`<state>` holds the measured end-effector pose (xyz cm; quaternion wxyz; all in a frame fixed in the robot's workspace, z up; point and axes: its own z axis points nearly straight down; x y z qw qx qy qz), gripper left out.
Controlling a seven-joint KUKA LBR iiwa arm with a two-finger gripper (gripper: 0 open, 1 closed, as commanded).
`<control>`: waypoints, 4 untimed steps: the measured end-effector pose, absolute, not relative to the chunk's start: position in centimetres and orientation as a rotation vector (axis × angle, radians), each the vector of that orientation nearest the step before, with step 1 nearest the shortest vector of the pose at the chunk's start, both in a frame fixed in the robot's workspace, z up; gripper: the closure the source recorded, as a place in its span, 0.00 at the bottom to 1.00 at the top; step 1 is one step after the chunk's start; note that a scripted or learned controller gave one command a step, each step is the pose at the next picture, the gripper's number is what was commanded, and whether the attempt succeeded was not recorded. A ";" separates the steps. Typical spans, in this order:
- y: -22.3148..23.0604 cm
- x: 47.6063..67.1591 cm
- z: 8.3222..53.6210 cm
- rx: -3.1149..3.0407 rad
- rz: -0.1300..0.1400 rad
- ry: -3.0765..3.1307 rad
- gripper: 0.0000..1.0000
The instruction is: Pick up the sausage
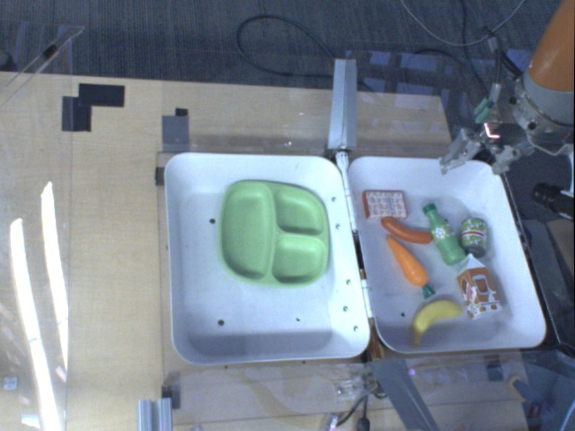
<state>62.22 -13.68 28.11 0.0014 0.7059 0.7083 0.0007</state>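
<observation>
From my remote seat I see the grey KUKA arm with its orange band (pixel 550 54) entering at the upper right corner of the camera view. The orange band sits highest, right at the edge, with a pale grey wrist section below it. From the wrist the arm slants down and to the left, ending in the metal two-finger gripper (pixel 476 153). One silvery finger (pixel 456 153) points down and left, and a second, darker one (pixel 499 156) hangs beside it with a clear gap between them. Nothing sits between the fingers.
</observation>
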 end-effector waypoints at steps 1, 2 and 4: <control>-9.2 65.1 13.9 2.287 0.003 2.151 0.00; -9.0 61.2 8.7 2.262 0.007 2.174 0.00; -5.0 63.3 20.9 2.251 0.005 2.186 1.00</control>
